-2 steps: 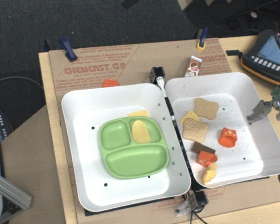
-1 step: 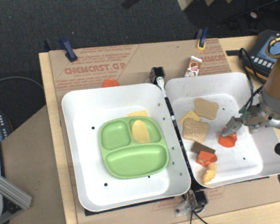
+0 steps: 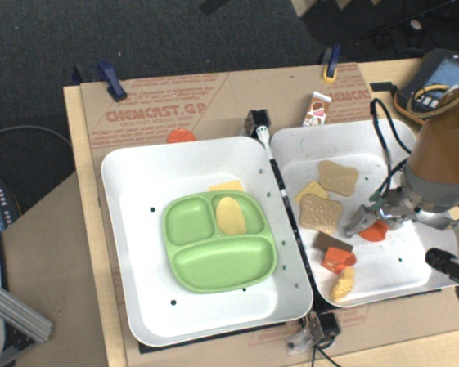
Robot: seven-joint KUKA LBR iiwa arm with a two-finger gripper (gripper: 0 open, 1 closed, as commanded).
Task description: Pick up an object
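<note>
The gripper point(image 3: 364, 222) hung low in the right bin point(image 3: 405, 275), its grey fingers point(image 3: 354, 222) reaching toward nine o'clock, and whether they were spread or closed could not be told from above; nothing showed plainly between them. A red piece point(image 3: 373, 233) lay just beside the fingertips at about five o'clock of them, and looked the likeliest target. To do the pick well, the fingers would need to straddle that piece squarely and close low against the bin floor, since a small flat thing slips out of a high pinch; the neighbours were close enough to be nudged. At seven o'clock from the gripper sat a brown and orange block point(image 3: 336, 254), with a yellow corn cob point(image 3: 343, 286) nearer still, by the bin's front rim. At nine o'clock lay a cracker point(image 3: 320, 212), and at eleven o'clock a toast slice point(image 3: 338, 177). The left bin point(image 3: 136, 230) held a green tray point(image 3: 218, 241) with a yellow piece point(image 3: 230, 215) in one compartment. Both bins rested on a cardboard sheet point(image 3: 155, 109), clipped at its far edge by blue clamps point(image 3: 111, 79). Beyond was dark carpet point(image 3: 113, 27) with cables.
</note>
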